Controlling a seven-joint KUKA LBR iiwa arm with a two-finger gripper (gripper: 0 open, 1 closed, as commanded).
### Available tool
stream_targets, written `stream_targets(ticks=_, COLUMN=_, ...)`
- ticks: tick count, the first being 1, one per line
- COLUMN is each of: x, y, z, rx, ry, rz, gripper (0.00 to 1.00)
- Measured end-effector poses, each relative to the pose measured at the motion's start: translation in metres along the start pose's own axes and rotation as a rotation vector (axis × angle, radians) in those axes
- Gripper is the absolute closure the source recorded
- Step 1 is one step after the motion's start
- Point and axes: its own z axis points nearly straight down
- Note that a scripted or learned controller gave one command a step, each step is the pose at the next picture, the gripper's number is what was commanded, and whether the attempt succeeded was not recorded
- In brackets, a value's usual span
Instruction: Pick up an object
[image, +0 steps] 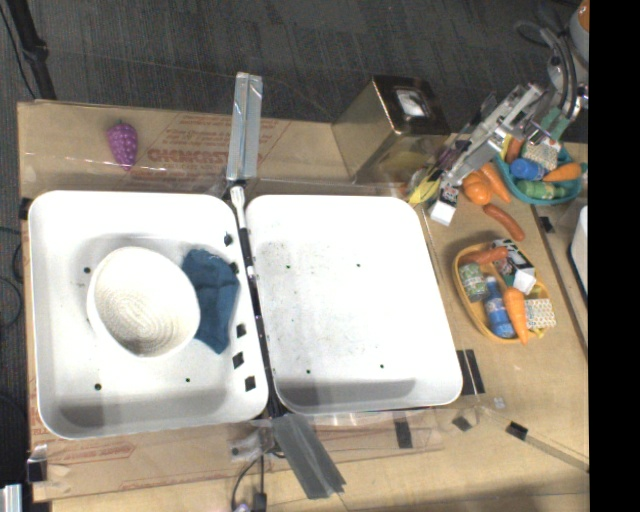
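In the left bin (60, 400) lie a round white woven dome (143, 298) and, touching its right side, a crumpled dark blue cloth (213, 295). The right bin (430, 380) sits beside it. My gripper (458, 172) hangs at the upper right, beyond the right bin's far right corner and over the bench, well away from both objects. Nothing can be seen held in it.
A purple grape-like toy (123, 143) lies on the bench behind the left bin. A brown box (396, 125) stands behind the right bin. To the right are a yellow bowl (462, 270) and a blue bowl (520, 188) of toy foods, and a metal post (244, 125) rises between the bins.
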Motion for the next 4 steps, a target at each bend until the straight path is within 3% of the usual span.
stream_targets(ticks=1, x=0.029, y=-0.024, z=0.043, rx=0.000, ry=0.004, rz=-0.173, gripper=0.00)
stream_targets(ticks=2, x=0.029, y=-0.024, z=0.032, rx=0.001, ry=0.002, rz=-0.174, gripper=1.00)
stream_targets(ticks=3, x=0.060, y=0.018, z=0.035, rx=0.003, ry=0.006, rz=0.136, gripper=1.00)
stream_targets(ticks=4, x=0.080, y=0.056, z=0.051, rx=0.001, ry=0.003, rz=0.173, gripper=1.00)
